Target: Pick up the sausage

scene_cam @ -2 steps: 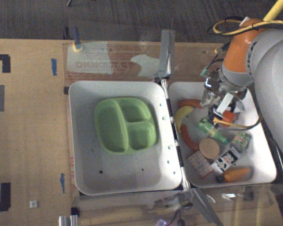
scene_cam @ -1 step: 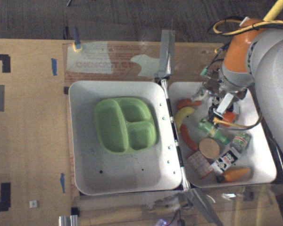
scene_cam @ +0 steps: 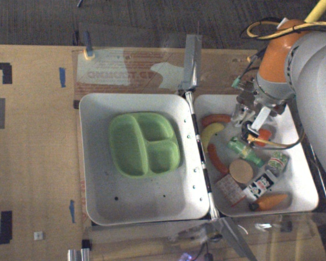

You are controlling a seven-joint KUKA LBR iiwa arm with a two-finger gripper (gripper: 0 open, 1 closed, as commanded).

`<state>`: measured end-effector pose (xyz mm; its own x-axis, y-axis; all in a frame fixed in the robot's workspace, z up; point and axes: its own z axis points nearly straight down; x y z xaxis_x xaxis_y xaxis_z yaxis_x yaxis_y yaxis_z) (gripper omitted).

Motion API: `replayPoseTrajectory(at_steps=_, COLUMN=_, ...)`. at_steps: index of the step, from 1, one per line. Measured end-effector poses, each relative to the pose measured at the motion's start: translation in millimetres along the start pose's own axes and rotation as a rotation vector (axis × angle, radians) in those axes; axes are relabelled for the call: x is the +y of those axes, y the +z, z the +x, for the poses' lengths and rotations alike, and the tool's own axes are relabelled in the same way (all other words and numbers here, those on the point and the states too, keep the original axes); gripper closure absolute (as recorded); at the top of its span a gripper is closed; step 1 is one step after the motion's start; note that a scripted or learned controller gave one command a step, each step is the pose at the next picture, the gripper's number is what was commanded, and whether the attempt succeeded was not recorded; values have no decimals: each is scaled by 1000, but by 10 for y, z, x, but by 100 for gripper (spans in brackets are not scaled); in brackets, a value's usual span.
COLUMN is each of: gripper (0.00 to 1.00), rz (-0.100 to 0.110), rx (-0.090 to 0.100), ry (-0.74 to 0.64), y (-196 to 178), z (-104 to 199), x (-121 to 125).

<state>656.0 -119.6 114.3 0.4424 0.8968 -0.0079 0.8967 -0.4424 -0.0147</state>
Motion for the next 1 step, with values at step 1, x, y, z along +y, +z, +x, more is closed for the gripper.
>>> replayPoseTrajectory(at_steps=1, gripper=100, rz=4, rx=-3, ry=-5, y=-72, z=8, x=-5)
